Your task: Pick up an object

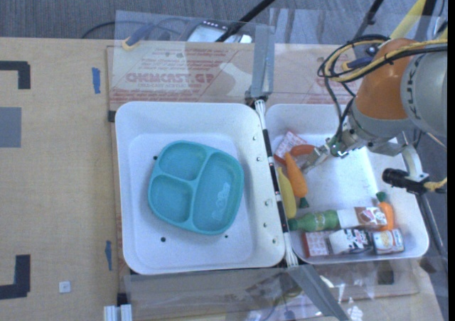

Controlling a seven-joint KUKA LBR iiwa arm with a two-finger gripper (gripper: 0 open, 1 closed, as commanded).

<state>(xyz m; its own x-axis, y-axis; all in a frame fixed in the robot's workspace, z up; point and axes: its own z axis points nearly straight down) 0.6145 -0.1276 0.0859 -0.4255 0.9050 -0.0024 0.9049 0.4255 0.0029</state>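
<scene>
The orange carrot [295, 176] lies in the right bin [419, 241], by its left wall, next to a yellow banana [286, 197]. To grab it well, I should go straight down over its middle. My jaws [318, 159] hang just right of the carrot. I cannot tell how my jaws are set. My arm [398, 92] leans in from the carrot's right.

Faint red "CHEMCAST" lettering on the clear sheet [186, 71] behind the bins; other labels too small to read
</scene>
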